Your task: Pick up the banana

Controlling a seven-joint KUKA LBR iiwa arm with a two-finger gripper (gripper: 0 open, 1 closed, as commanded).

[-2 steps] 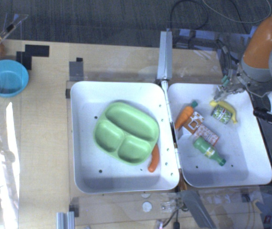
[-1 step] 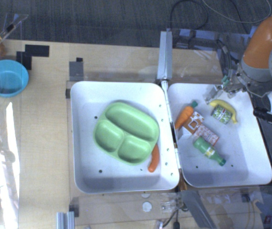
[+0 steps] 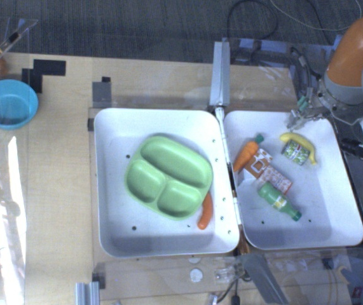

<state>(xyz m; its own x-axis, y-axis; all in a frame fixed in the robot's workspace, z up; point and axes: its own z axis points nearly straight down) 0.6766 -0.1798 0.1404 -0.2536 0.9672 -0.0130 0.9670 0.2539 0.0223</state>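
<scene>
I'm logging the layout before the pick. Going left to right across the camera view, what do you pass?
Blue bowl → green divided plate → orange sausage-like piece → carrot → green bottle → banana, with a green can lying against it → claw.

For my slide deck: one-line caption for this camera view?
Hand hovers beside the banana in the right bin.

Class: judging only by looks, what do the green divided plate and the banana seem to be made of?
Green divided plate: likely moulded plastic, matte with a soft sheen, one even colour, rounded compartments. Banana: probably a plastic toy, smooth uniform yellow; too small to be sure.
</scene>
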